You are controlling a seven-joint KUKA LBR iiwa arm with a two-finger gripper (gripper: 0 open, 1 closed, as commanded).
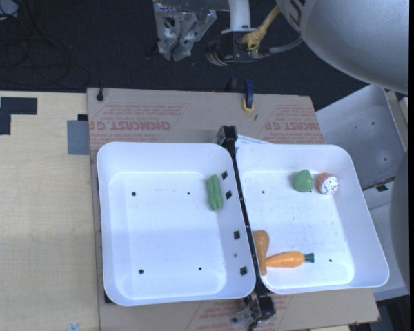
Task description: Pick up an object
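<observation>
My gripper (183, 34) hangs high beyond the far edge of the bins, over the dark background, with nothing visibly in it. A green oblong piece (214, 192) lies in the left bin (109, 205), close to its right wall. The right bin (370, 233) has a round green object (303, 181) beside an orange and white one (326, 183) at the back. An orange carrot (288, 259) with a green tip lies at the front. A tan orange piece (261, 248) lies against the bin's left wall.
Both bins rest on a cardboard sheet (159, 119). A black bracket (228, 138) joins them along the middle. A blue and yellow clip (248, 96) stands at the cardboard's far edge. Pale wooden bench (34, 212) lies to the left. The grey arm (359, 26) fills the upper right.
</observation>
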